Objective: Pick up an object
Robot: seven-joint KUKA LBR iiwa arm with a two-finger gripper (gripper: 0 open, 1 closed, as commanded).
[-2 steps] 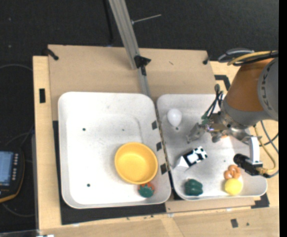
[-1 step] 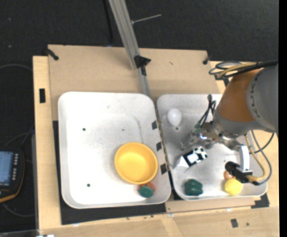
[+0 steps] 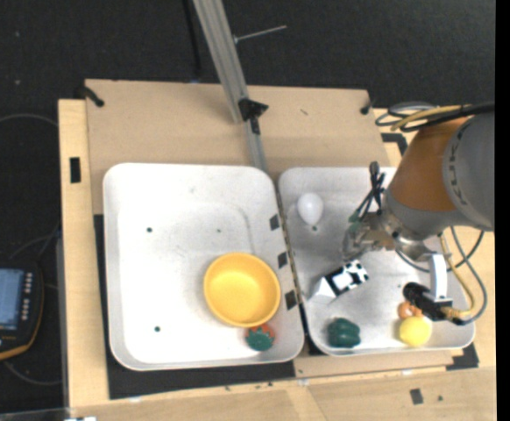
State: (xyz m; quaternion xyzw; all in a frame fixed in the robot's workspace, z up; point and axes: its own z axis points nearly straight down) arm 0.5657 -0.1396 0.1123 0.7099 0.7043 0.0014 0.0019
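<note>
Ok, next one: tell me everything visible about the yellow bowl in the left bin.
The yellow bowl is round, plain and evenly coloured, looking like smooth plastic. It sits upright, opening upward, nothing visible inside. It rests on the left bin floor near the lower right corner, close to the wall shared with the other bin. A small green and orange object lies just below its rim, possibly touching.

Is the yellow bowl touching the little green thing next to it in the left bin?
Cannot tell. In the camera view the yellow bowl overlaps the top of the small green object at the bin's near edge, so its rim hides any contact or gap.
</note>
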